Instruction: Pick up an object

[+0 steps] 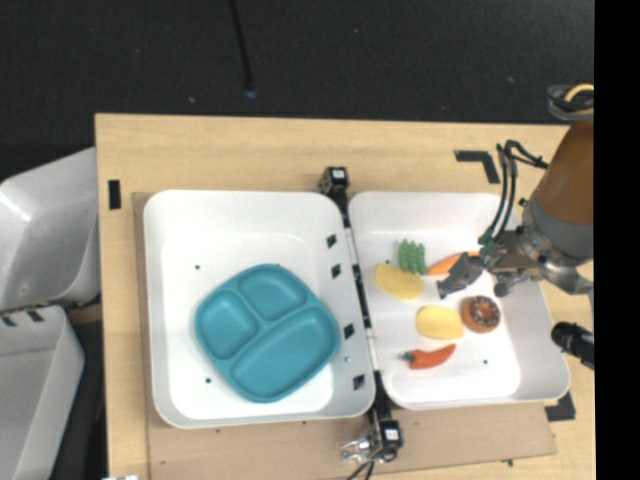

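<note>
The right bin (pixel 500 383) holds several toy foods. A yellow piece (pixel 399 282) lies beside a green leafy piece (pixel 411 255), with an orange carrot (pixel 441 263) to their right. Nearer the front are a yellow lemon (pixel 439 321), a brown donut (pixel 481 314) and a red pepper (pixel 430 358). My gripper (pixel 478 283) hangs over the right bin, just above the donut and beside the carrot's right end. Its dark fingers (pixel 455 276) stand apart, open, with nothing between them.
The left bin (pixel 170 238) holds a teal divided plate (pixel 265 332). A ridge with clips (pixel 352 268) separates the two bins. Cables (pixel 510 168) run along the arm at the bench's right side. A white object (pixel 45 228) stands off the bench to the left.
</note>
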Tool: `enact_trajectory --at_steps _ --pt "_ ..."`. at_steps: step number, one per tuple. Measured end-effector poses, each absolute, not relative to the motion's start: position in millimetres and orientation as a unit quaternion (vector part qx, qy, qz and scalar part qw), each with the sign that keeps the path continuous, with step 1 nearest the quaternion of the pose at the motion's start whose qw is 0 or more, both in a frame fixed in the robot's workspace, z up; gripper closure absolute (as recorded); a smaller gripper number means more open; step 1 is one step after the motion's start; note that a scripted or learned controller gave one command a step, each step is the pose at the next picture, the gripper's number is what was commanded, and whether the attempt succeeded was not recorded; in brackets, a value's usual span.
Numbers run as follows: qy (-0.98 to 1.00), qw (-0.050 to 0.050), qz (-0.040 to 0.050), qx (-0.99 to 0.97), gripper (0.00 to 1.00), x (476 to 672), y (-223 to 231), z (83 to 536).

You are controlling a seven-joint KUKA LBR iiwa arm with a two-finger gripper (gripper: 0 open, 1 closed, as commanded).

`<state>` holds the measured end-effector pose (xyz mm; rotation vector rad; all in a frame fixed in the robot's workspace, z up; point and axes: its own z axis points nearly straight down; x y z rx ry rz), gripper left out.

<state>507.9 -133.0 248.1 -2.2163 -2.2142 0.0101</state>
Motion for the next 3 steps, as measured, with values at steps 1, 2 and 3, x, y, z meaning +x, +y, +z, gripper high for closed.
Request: enact_trajectory --at_steps 1,2,3 --pt "-0.708 -0.001 -0.0002 -0.706 0.0 510.2 -133 254" --pt "-0.707 0.001 0.0013 -0.707 0.0 508.1 -133 211" --pt "-0.707 0.002 0.0017 -0.707 0.0 499.3 -129 153"
